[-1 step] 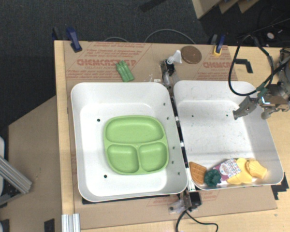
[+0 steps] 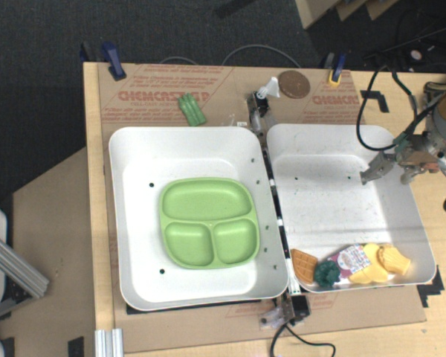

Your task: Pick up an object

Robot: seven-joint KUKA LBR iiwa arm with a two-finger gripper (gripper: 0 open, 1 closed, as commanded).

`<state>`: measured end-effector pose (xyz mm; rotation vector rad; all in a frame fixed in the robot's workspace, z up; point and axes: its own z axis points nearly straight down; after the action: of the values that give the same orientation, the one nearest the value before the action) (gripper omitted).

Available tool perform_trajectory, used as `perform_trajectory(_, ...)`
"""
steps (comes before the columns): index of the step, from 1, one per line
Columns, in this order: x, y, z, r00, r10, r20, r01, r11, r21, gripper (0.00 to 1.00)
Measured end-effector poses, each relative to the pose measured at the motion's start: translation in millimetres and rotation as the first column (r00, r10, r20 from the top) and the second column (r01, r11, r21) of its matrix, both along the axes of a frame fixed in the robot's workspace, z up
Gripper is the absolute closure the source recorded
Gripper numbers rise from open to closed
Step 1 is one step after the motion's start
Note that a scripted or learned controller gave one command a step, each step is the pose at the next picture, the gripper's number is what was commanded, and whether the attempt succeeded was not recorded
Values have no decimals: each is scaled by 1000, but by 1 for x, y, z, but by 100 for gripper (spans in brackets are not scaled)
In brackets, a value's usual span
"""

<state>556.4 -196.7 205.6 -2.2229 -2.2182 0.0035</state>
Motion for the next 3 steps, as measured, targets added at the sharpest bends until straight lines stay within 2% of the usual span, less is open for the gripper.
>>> perform_trajectory(1, 76, -17, -91, 1000, 6, 9, -6, 1000, -3, 0)
perform_trajectory(2, 87, -24, -122, 1000, 5, 4, -5, 1000, 7, 0)
perform_trajectory(3, 87, -25, -109, 1000, 6, 7, -6, 1000, 0, 100)
